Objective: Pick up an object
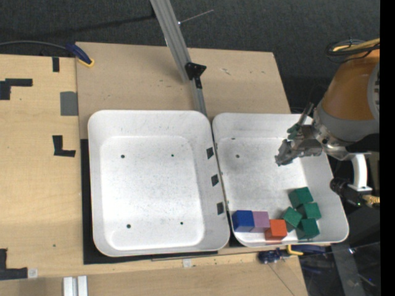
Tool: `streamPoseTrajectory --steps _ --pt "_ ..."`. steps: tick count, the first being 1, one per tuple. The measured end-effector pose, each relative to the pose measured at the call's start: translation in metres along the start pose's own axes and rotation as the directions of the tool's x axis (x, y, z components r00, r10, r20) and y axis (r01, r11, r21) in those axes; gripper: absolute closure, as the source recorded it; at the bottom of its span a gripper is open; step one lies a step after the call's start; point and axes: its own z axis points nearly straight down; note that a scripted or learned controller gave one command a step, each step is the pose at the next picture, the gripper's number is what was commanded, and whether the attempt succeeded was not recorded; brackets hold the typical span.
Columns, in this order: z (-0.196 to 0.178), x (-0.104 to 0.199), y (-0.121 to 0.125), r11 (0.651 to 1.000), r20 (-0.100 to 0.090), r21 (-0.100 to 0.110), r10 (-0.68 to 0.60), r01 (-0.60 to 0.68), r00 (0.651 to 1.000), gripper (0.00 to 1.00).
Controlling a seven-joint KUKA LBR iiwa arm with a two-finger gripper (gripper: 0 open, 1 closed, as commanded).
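Blocks sat clustered in the right white bin (pixel 247 128): four green blocks (pixel 302 211), one blue block (pixel 243 220), one purple block (pixel 261 219), one orange block (pixel 277 229). Grey gripper (pixel 285 155) hovered above them; finger state unclear.

1. we see the wooden bench (pixel 148 79) carrying two white bins, the left bin (pixel 99 165) and the right bin (pixel 333 184), side by side, touching.
2. we spot black tape marks (pixel 18 86) on its left part.
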Motion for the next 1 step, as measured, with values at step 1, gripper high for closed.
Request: streamPoseTrajectory --steps 1 --pt "-0.0109 0.0538 0.0094 1.0 -0.001 -0.001 -0.002 0.002 1.0 1.0"
